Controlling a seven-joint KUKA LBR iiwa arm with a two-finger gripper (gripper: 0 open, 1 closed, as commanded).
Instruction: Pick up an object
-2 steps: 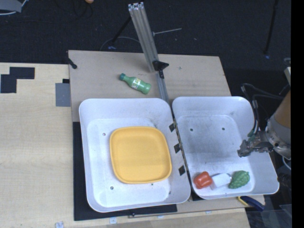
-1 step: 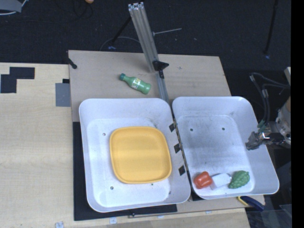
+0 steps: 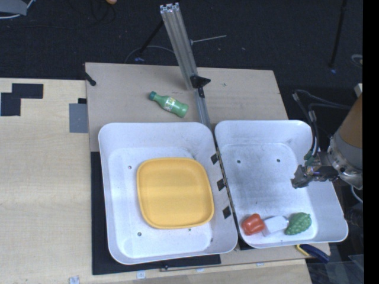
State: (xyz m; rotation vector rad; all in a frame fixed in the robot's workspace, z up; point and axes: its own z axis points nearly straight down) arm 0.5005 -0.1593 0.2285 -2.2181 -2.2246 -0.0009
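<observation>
targets: three small things lie in a row along the near wall of the right bin (image 3: 323, 232): a red pepper-like toy (image 3: 253, 223), a small white block (image 3: 275, 225) and a green bumpy toy (image 3: 298, 223).
nearest target: the green bumpy toy, because it is at the right end of the row, on the arm's side.
contact in the row: the white block sits between the other two and seems to touch the green toy; the red toy is just beside it, and i cannot tell if they touch.
long axis: the row runs from 9 to 3 o'clock; the green toy itself is a little longer along 8 to 2 o'clock.
end effector: the end effector (image 3: 301, 178) hangs over the right part of the right bin, near its right wall, with nothing between its tips; i cannot tell if it is released or clenched, it is too small and dark.
key relation: the green toy lies at about 6 o'clock from the end effector, near but apart; the red toy is at about 7 to 8 o'clock and further.
judgement: the coming move probably needs a short travel toward 6 o'clock and then a descent; the wall close behind the row can disturb the grasp.
further out: a yellow plate (image 3: 175, 192) lies in the left bin (image 3: 112, 147), and a green bottle (image 3: 169, 104) lies on the surface at 12 o'clock from that bin.
</observation>
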